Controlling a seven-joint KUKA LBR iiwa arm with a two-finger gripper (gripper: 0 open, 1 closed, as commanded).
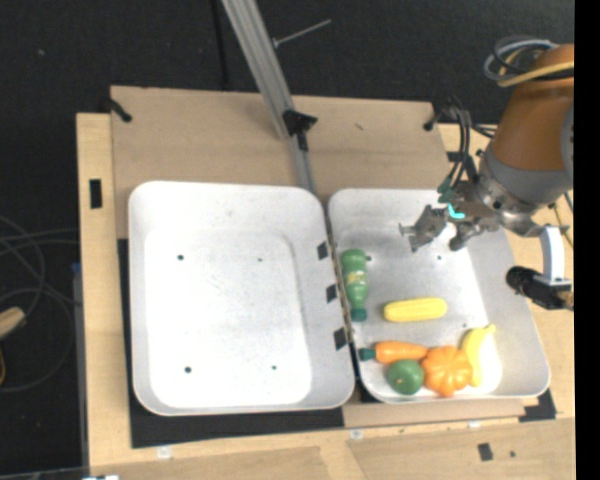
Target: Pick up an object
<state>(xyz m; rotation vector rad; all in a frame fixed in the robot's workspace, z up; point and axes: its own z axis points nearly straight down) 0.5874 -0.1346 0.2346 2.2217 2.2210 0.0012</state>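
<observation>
The gripper (442, 230) hovers, seemingly open and empty, at twelve o'clock from the corn (415, 310) in the right bin (380, 208).

Contents, placed relative to the right bin (500, 268):
- Green bottle (355, 279), lying along its left wall.
- Yellow corn cob (415, 310), lying crosswise near its centre.
- Orange carrot (400, 351), lying near its front wall.
- Green round fruit (405, 376), at its front wall.
- Orange pepper (448, 368), beside the fruit.
- Yellow banana (477, 351), in its front right corner.
</observation>
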